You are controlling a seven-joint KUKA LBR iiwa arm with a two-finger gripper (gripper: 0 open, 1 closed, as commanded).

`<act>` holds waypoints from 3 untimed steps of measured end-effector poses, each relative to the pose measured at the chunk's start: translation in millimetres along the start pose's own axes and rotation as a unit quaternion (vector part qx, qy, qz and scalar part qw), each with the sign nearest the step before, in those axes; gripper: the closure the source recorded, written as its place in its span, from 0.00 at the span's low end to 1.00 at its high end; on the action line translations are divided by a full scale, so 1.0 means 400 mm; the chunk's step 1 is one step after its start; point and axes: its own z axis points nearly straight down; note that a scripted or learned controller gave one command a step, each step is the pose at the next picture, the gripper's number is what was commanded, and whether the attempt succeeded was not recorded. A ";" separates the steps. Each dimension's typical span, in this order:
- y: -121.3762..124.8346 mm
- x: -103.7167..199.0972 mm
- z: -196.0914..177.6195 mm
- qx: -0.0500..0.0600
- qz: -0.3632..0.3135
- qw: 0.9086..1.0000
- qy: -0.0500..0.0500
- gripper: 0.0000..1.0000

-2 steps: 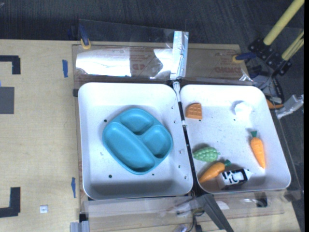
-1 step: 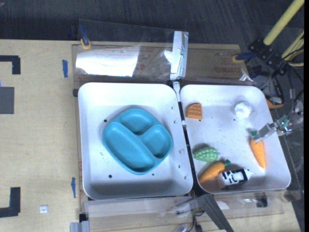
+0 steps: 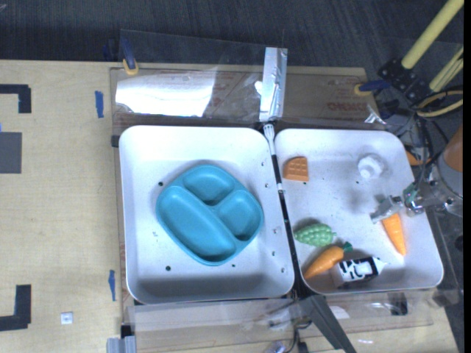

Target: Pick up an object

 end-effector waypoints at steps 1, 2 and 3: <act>0.029 0.016 0.087 0.000 0.008 1.000 0.006 0.00; 0.021 0.145 -0.038 0.001 -0.062 0.998 -0.001 0.00; 0.035 0.049 0.069 -0.005 -0.106 0.994 0.000 0.00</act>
